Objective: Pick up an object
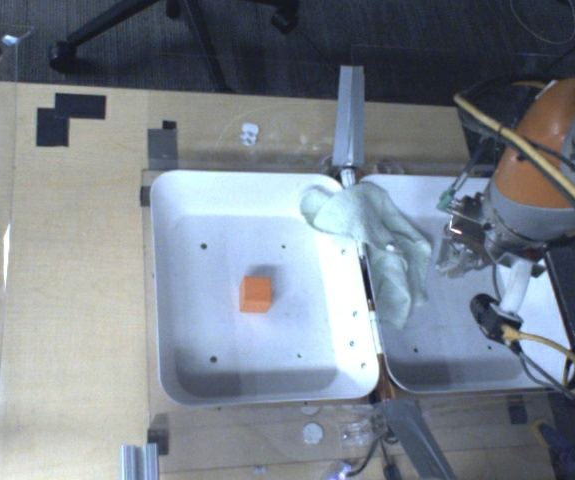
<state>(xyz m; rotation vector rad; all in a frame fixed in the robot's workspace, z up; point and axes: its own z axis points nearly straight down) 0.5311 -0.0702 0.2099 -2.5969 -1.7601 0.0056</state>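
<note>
Dark carpet is showing along the top of the scene, with the black legs of a chair base [182,13] spreading across it. Below that, a pale wooden worktop [67,298] is carrying two shallow white bins side by side. Black tape patches [67,118] are sitting on the wood near its upper left.

In the left bin [182,368], a small orange cube [256,294] is resting on the floor a little below the middle, well apart from every wall. A pale grey-green cloth [372,233] is lying crumpled across the divider between the bins, its bunched end hanging into the upper right corner of the left bin and the rest trailing down into the right bin [447,368].

The grey arm [552,158], with its orange band, is reaching in from the right above the right bin. Its claw [457,258] is hanging just beside the cloth's right edge, over the bin's floor. Whether the claw is wide or narrow, I cannot tell.
</note>
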